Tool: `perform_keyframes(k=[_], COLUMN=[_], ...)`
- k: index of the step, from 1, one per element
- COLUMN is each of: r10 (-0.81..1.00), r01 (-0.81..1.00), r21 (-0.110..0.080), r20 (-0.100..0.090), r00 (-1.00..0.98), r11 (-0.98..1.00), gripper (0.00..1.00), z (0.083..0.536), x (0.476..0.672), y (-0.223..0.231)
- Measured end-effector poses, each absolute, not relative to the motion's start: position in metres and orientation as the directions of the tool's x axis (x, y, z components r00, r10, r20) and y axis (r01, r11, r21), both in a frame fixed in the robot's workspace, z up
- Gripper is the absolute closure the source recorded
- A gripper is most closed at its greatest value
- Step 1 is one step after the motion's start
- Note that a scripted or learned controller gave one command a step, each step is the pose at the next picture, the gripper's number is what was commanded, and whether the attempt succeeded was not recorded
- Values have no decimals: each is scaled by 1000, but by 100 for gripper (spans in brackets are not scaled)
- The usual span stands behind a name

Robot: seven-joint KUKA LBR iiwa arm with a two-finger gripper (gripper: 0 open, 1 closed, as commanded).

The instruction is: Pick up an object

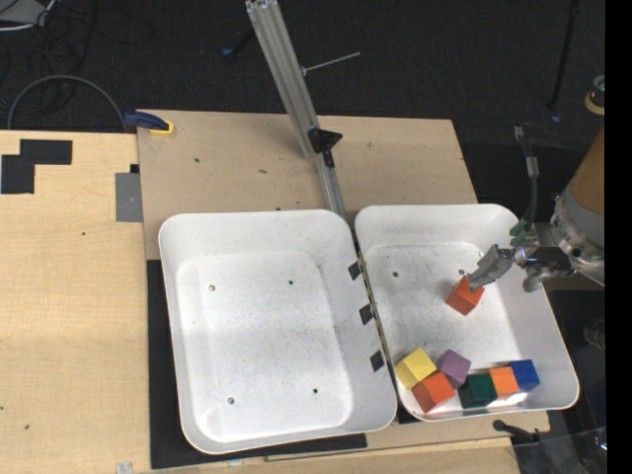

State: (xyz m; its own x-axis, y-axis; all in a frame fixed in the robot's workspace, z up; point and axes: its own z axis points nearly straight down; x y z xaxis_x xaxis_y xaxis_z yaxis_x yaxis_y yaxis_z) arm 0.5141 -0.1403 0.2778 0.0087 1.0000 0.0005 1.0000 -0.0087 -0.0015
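We're over the right bin (499, 215) — our gripper (484, 276) has its fingers clamped on the red block (462, 296), tilted, just above the bin floor. We'd best lift straight and slow, well apart from the block cluster (464, 375).

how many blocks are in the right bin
7: a red block at the fingers mid-bin; yellow, purple, red, green, orange, blue clustered along the near edge. Others may hide beneath.
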Motion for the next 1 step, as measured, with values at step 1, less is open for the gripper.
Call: perform_keyframes(k=[1], r10=[1000], r01=[1000], r21=[-1], r20=[0], r00=[11], r11=[-11], gripper=[0], z=[278], x=[514], y=[-140])
